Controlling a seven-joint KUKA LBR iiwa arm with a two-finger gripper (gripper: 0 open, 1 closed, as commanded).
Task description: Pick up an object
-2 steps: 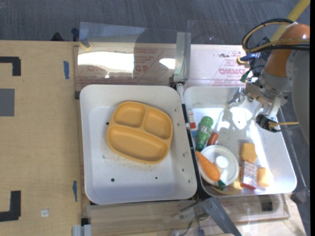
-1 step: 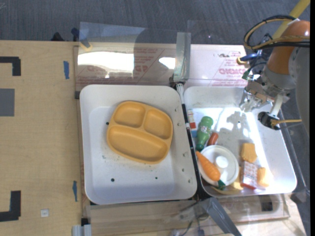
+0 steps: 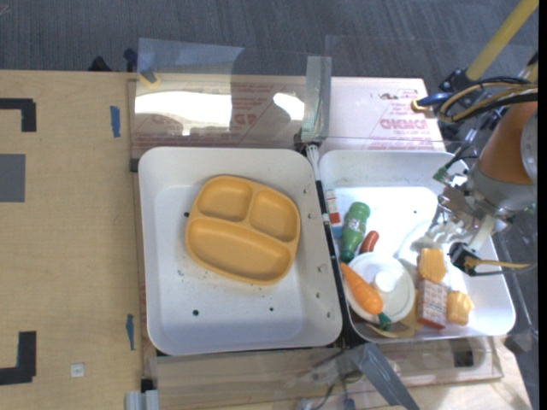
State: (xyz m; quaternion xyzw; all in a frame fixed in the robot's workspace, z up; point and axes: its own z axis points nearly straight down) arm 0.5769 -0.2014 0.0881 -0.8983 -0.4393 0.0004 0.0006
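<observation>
At three o'clock in the right bin (image 3: 500, 314), the gripper (image 3: 444, 244) hangs low over the clutter. Whether its fingers are spread or closed I cannot tell, and nothing is visibly held. Candidates lie just beside it at six o'clock: an orange block (image 3: 432, 266), a carrot (image 3: 365, 291), a green bottle (image 3: 354, 228). By my reading, the pick is not yet made.

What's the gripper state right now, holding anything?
Gripper: above the right bin, near the orange block; open or closed cannot be told, and nothing is seen in its grasp.
</observation>
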